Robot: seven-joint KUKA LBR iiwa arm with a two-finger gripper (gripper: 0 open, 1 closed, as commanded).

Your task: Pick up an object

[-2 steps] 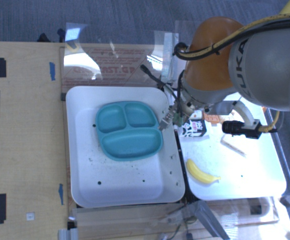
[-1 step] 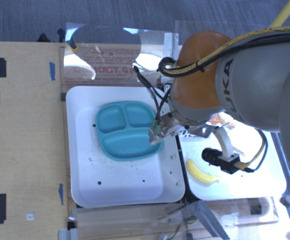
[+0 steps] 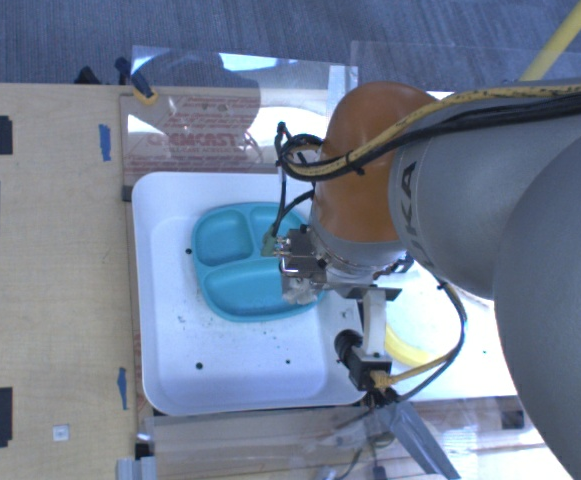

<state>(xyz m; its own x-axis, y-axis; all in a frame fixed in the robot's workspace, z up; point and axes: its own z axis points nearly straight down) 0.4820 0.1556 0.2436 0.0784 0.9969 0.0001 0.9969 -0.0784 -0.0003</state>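
Note:
A blue divided plate (image 3: 235,260) lies in the left white bin (image 3: 170,318), toward its right side, with three compartments showing. The arm's orange band and wrist hang over the plate's right edge. The gripper (image 3: 298,268) reaches down at that right rim, its metal body hiding the fingers and part of the plate. A yellow object (image 3: 405,346) lies in the right bin, mostly hidden by the arm.
The left bin's floor carries small dark specks (image 3: 199,366). A clear plastic sheet (image 3: 220,118) stands behind the bins. A wooden board (image 3: 50,268) with black marks lies to the left. Cables (image 3: 370,368) hang from the wrist near the front bin wall.

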